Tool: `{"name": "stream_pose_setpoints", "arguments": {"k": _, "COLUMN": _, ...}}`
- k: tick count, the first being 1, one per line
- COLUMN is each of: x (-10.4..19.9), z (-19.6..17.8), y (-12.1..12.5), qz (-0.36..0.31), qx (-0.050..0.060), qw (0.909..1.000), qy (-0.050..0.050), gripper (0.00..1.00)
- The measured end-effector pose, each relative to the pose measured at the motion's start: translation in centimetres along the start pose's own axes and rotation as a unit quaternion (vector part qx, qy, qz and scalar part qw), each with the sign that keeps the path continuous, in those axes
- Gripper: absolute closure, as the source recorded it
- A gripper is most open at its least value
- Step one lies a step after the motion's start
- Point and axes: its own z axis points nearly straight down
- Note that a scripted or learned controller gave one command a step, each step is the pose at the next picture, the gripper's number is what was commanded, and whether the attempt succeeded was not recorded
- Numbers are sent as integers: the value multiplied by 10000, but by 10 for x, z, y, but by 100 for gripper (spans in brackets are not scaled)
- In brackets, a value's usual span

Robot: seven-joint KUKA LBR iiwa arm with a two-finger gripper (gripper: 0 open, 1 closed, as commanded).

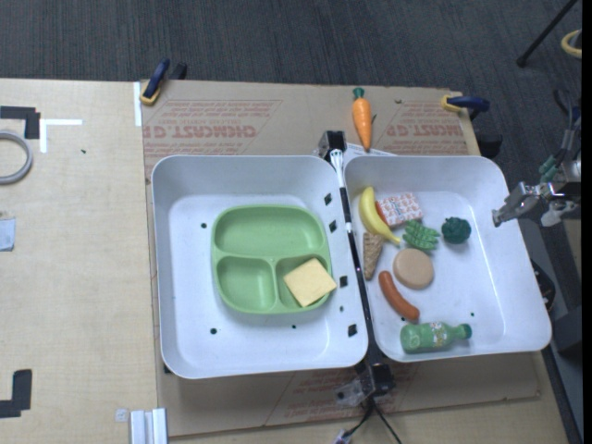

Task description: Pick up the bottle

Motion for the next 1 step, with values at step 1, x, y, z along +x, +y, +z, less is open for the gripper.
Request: {"name": "stream_pose_setpoints", "arguments": {"k": 1, "x": 0, "z": -9, "y": 1, "qz": -15, "qx": -5, "qw": 10000, "qy": -9, "gripper": 100}}
